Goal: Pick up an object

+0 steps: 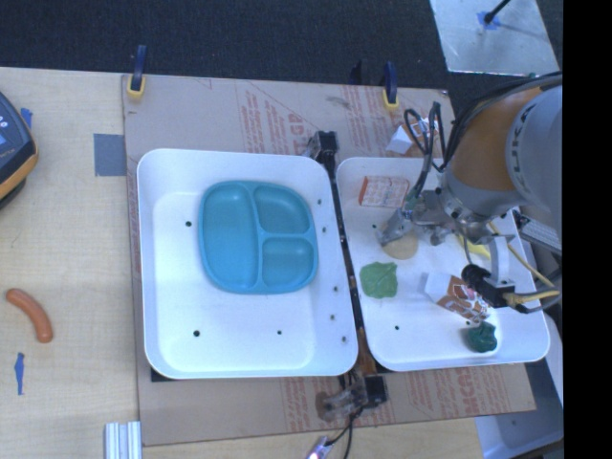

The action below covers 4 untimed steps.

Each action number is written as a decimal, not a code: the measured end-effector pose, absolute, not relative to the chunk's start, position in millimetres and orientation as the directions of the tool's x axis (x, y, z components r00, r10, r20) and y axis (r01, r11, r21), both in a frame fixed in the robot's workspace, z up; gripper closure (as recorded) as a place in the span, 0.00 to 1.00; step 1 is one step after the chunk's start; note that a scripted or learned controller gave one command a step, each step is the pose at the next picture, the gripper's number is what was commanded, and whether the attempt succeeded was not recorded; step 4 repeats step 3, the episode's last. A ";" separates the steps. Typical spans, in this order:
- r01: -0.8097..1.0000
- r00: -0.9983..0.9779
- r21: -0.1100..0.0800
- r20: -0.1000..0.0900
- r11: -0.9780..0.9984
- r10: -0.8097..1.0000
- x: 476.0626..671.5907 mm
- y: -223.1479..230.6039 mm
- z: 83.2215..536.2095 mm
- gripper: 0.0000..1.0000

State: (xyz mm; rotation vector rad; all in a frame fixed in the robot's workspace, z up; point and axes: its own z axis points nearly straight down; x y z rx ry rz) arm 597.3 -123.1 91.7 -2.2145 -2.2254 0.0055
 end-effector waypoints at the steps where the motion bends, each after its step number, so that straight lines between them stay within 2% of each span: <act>1: 1.000 -0.006 -0.003 -0.002 0.006 1.000 598.3 -124.0 103.4 1.00; 2: 1.000 -0.005 -0.001 0.001 0.005 1.000 589.3 -68.5 192.7 1.00; 3: 1.000 -0.006 -0.005 0.000 0.006 1.000 586.1 13.7 191.4 1.00; 4: 1.000 -0.006 -0.005 0.000 0.006 1.000 586.1 13.7 191.4 1.00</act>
